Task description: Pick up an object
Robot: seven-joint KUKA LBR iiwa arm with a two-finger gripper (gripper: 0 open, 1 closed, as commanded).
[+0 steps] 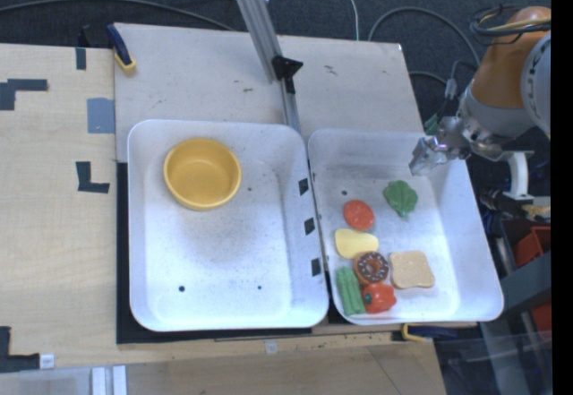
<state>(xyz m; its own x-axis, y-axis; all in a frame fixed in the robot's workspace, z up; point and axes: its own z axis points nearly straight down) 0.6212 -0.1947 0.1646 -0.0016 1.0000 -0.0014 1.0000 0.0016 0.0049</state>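
My claw point(428, 154) hangs over the right bin's point(473, 232) far right rim; broccoli point(400, 197) lies just below-left of it; grip state unclear

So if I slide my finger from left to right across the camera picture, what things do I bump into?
Yellow bowl → red tomato → green broccoli → slice of bread → gripper

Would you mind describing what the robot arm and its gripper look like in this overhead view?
The arm is a rounded grey body with a broad orange band wrapping its upper part. Dark cables loop over the top of the orange section. Below the band it narrows into a grey and silver wrist section. The gripper at its end is small, metallic and pale grey.
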